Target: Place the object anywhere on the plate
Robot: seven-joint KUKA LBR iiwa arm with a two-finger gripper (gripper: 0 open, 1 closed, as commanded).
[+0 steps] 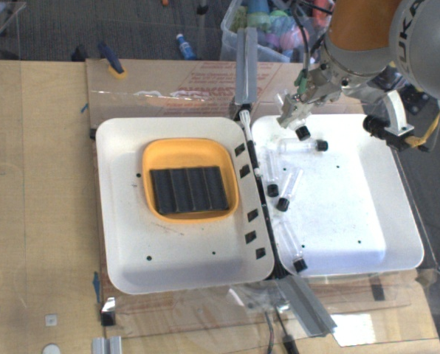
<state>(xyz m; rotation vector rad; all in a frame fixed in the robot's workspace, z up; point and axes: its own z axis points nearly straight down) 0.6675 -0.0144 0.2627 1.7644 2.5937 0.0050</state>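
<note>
Our claw (pixel 300 121) hovers over the far-left corner of the right-hand shallow white bin (pixel 368 227); we cannot tell whether it is released or clenched. A dark ribbed rectangular block (pixel 189 189) already lies on the single orange square plate (pixel 190 177) in the left white bin (pixel 131 249), so placement looks done to us. Next, we judge, comes lifting clear. We count two bins, one plate, one block.
</note>
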